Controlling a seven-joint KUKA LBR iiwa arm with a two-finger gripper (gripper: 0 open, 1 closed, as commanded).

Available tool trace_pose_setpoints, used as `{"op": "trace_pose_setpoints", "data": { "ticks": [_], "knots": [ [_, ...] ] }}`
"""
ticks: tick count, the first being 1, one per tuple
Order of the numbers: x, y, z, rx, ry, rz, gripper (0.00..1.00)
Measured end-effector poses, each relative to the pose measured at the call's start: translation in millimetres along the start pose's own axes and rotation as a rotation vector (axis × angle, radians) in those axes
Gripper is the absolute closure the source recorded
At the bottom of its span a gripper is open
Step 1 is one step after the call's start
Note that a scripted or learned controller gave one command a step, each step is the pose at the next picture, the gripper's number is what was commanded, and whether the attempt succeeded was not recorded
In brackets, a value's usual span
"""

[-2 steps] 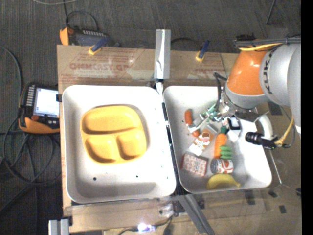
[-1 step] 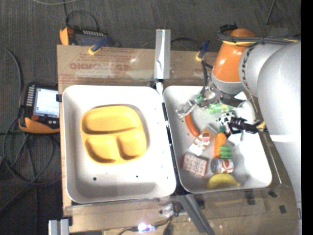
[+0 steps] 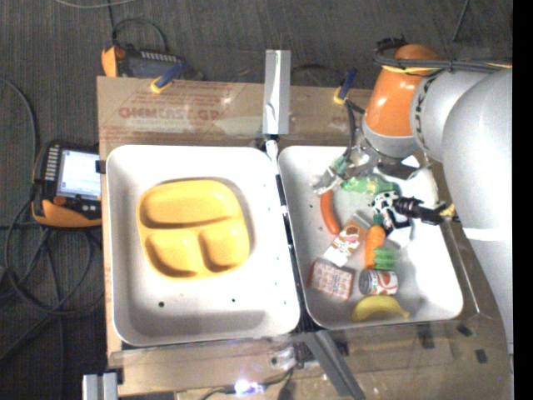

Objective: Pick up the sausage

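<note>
I am the grey arm with the orange band, reaching in over the right bin (image 3: 454, 294), the landmark for everything below. My claw (image 3: 343, 173) hangs over the bin's far-left part, close to the far wall. From this slanted view above, I cannot tell how wide it stands or whether anything is in it; nothing shows plainly in its grip.

The sausage (image 3: 330, 212) lies on the bin floor near the left wall, just on the near side of my claw. It is a slim orange-red piece, lying lengthwise from the far side toward the near side, with a slight bend.

Around it, deeper toward the bin's middle, sit a small carton (image 3: 346, 246) just near of the sausage's lower end, a carrot (image 3: 374, 245) beside that, a green item (image 3: 360, 184) under my wrist, and a black-and-white toy (image 3: 387, 205). A red box (image 3: 331, 279), a can (image 3: 380, 282) and a banana (image 3: 379, 308) lie along the near side.

To do this step well, I judge I should centre over the sausage's middle, turn so I close across its narrow width, and come straight down. The carton is the likeliest thing to snag. The sausage looks smooth and round, so an off-centre pinch may let it roll free.
</note>
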State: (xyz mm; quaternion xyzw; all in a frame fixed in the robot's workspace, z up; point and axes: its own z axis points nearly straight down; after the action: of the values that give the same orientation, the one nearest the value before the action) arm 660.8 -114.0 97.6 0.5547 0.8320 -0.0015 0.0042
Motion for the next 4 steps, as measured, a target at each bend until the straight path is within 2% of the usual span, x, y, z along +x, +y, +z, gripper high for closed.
{"op": "trace_pose_setpoints", "data": {
  "ticks": [1,2,3,4],
  "knots": [
    [57,31,-84,0.01,0.009,0.225,1.0],
    [35,-57,4,0.003,0.005,0.442,1.0],
    [38,-56,5,0.004,0.008,0.439,0.0],
    [38,-58,-2,0.011,0.009,0.441,1.0]
  ]
}}
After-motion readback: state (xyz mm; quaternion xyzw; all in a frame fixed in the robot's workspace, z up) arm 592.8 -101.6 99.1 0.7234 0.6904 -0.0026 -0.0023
